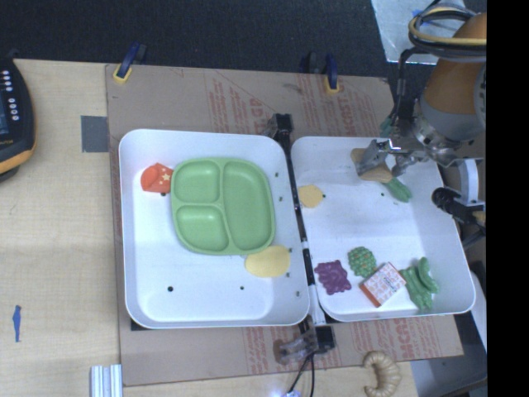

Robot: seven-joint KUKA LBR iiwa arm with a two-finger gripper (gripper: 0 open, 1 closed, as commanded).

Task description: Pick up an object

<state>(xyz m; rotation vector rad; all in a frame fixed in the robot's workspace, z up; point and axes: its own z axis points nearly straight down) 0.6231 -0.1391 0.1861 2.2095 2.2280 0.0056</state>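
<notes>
Gripper (378, 160) hangs low at the far edge of the right bin (364, 222), over a tan object (374, 172); whether the fingers are apart or together, I cannot tell. Nothing looks lifted yet, so the pick remains to do.

Right white bin (430, 230): centre bare, open approach. Purple grape cluster (333, 276), green bumpy piece (361, 260), red-white card (383, 284), green leafy toy (421, 283) crowd near edge. Left bin (145, 271): green divided plate (223, 205) fills middle.
</notes>
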